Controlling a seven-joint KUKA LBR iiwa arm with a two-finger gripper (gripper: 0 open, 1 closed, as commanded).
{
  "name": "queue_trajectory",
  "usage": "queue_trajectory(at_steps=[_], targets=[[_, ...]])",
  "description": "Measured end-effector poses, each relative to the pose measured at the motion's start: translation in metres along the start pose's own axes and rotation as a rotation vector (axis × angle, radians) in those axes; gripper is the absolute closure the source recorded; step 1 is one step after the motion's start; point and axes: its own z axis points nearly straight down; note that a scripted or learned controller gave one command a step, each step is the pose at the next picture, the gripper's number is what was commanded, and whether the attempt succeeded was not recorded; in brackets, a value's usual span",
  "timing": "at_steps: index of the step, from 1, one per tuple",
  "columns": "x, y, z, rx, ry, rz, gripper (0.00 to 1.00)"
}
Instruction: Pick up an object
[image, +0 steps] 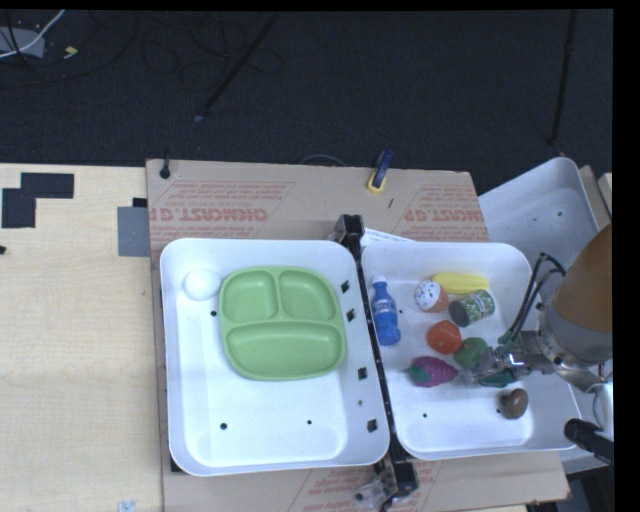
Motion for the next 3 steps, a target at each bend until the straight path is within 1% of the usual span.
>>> queue_trajectory(at_steps=[1, 2, 3], targets=[[0.006, 0.001, -0.044, 0.0, 0.0, -0.001, 1.0], [0.005, 0.002, -0.089, 0.0, 0.0, -0.001, 1.0], [0.048, 0.004, -0.084, 0.004, 0.003, -0.004, 1.0]])
